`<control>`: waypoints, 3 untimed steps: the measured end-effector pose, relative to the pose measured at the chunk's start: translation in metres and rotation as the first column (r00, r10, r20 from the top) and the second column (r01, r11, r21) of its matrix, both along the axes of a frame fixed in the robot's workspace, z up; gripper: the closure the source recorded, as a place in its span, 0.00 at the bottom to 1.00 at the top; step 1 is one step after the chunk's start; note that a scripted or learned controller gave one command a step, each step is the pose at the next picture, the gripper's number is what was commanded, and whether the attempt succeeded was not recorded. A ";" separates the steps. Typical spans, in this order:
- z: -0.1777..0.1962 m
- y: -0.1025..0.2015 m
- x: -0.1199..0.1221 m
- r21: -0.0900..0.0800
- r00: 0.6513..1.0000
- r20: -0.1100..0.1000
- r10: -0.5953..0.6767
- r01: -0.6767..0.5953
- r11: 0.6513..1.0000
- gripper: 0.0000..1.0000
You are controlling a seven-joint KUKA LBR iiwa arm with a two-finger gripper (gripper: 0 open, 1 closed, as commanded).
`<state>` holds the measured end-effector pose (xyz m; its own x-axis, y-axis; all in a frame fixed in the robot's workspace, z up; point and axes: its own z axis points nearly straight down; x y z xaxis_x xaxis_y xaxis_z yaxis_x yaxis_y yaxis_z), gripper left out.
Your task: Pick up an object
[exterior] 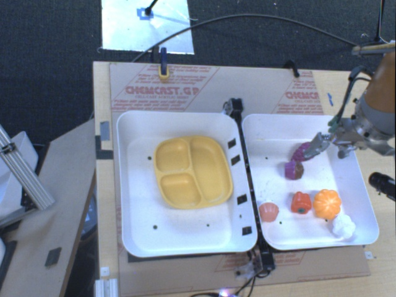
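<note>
Two white bins sit on the bench, and in the right bin the gripper hovers just above the purple toy, apparently mid-approach, its opening indiscernible; next comes descent and closure.

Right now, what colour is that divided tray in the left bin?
Pale yellow. The divided tray lies flat in the left bin, clearest in the camera view from above.
</note>
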<state>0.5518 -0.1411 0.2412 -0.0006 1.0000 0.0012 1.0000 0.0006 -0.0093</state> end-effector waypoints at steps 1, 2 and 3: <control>0.006 0.000 0.002 -0.002 1.000 0.011 0.003 -0.003 1.000 0.00; -0.046 -0.003 -0.007 -0.001 1.000 0.008 0.000 0.000 1.000 0.00; -0.092 0.006 -0.010 0.000 1.000 0.008 0.000 0.000 1.000 0.00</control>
<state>0.5420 -0.1351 0.1487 -0.0010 1.0000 0.0009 1.0000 0.0010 -0.0016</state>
